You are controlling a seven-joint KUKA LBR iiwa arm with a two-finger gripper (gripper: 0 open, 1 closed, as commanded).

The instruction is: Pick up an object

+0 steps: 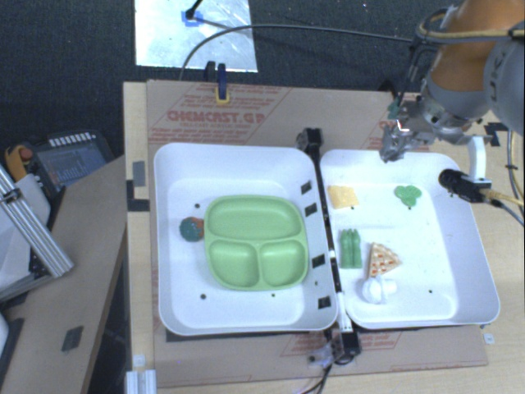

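Observation:
The right bin (467, 253) holds a yellow cheese-like square (343, 196), a green leafy piece (407, 194), a green bundle of beans (350, 248), a pizza slice (381, 258) and a small white object (375, 290). My gripper (395, 148) hangs over the bin's far rim, above and behind these pieces, with nothing seen between its fingers. The cheese square lies to its lower left, the leafy piece just below it.
The left bin (176, 220) carries a green three-compartment plate (253, 241) and a small teal and brown ball (191, 229) at the plate's left. A black divider (321, 220) runs between the bins. A black fitting (461, 183) sticks over the right bin's far right rim.

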